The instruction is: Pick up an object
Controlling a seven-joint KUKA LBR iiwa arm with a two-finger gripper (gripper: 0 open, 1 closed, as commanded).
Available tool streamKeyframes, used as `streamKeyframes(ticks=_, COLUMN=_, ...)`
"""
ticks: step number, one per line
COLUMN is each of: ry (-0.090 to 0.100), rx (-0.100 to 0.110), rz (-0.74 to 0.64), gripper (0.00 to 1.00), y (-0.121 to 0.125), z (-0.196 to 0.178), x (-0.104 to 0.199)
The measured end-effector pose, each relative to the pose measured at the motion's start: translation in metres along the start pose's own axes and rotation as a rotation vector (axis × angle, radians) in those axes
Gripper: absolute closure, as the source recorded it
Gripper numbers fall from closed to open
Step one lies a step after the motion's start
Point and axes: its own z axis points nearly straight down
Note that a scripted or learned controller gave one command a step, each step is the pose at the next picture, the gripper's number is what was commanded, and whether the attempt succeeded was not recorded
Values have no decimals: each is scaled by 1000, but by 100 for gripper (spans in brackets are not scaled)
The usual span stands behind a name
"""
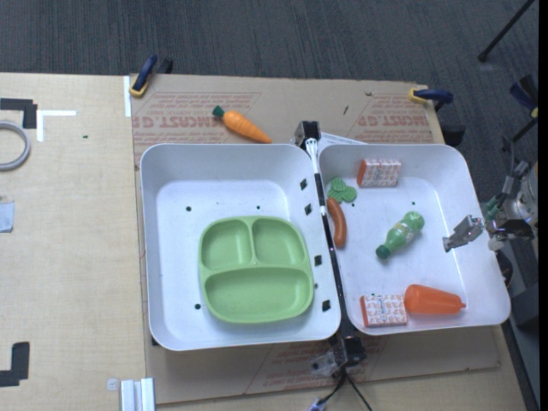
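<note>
The right bin holds several small objects. A green bottle lies tilted near its middle. An orange carrot-like cone rests at the front right, beside a small red-and-white box. A second red-and-white box sits at the back. A red sausage and a green leafy piece lie along the left wall. My gripper hangs over the bin's right rim, right of the bottle and above the orange cone, with nothing seen in it.
The left bin carries a green divided plate. An orange carrot lies on the cardboard behind the bins. Clamps pin the cardboard's back corners. The bins' shared wall runs down the middle.
</note>
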Motion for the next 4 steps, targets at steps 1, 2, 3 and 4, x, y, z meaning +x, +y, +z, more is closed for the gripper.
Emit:
streamKeyframes(ticks=1, ry=1, rx=-9, rz=-301, gripper=0, y=75, z=100, x=50)
streamKeyframes(ticks=2, ry=1, rx=-9, rz=-300, gripper=100, y=75, z=90, x=50)
streamKeyframes(ticks=3, ry=1, rx=-9, rz=-300, gripper=0, y=75, z=90, x=50)
streamKeyframes(ticks=4, ry=-3, rx=-3, rz=-511, gripper=0, y=117, z=104, x=2)
